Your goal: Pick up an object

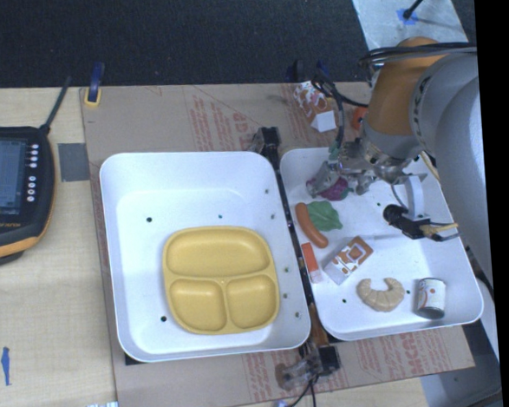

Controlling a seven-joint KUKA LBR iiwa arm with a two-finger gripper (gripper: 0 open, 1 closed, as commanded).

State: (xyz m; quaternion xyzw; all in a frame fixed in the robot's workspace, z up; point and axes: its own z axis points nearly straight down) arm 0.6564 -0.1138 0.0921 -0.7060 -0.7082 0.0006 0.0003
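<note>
My bench has two white bins. The gripper is low in the right bin, over a purple toy at the far left corner. I cannot tell how its jaws stand. The toy lies just beside a green leaf and a hot dog, so I might bump them or grab two. I cannot tell which way the toy points.
</note>
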